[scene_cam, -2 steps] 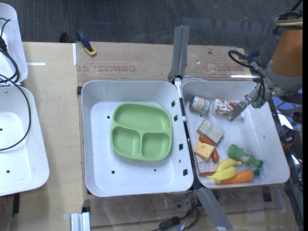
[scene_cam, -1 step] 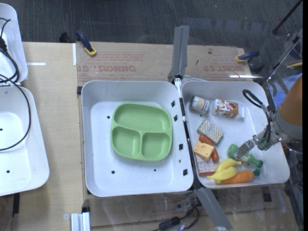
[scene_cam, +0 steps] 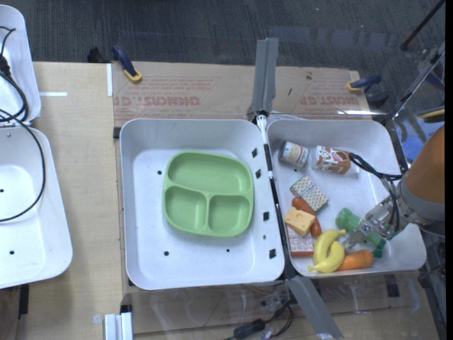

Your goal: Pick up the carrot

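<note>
hovering just above the carrot (scene_cam: pixel 356 260), your gripper (scene_cam: pixel 371 228) hid its jaw state; you needed to straddle it, clear of the banana (scene_cam: pixel 328 250).

The gripper (scene_cam: pixel 373 227) hung in the right bin (scene_cam: pixel 386 142). Just left of it lay a banana (scene_cam: pixel 327 250), and the carrot (scene_cam: pixel 356 260) rested just below, touching that banana. Two cans (scene_cam: pixel 294 154) lay beyond it by the far wall. Far to its left, a divided plate (scene_cam: pixel 209 193) sat in the left bin (scene_cam: pixel 141 218).
</note>
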Robot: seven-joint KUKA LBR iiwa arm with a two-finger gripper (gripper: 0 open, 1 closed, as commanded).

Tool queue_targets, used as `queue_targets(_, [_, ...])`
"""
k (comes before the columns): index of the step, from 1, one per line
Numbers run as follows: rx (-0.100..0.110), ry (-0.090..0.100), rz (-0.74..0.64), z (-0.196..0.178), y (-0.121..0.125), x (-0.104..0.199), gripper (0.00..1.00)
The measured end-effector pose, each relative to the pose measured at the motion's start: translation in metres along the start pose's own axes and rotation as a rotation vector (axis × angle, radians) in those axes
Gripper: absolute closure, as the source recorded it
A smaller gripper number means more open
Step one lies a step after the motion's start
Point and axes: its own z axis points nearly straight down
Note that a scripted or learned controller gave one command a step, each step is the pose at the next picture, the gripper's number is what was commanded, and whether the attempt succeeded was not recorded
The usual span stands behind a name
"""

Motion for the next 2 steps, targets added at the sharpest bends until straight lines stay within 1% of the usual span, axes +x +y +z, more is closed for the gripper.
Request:
queue_targets(1, [-0.001,-0.001,-0.236,0.000,0.036,0.045,0.00])
queue_targets(2, [-0.002,-0.005,-0.472,-0.001,0.008,0.008,0.00])
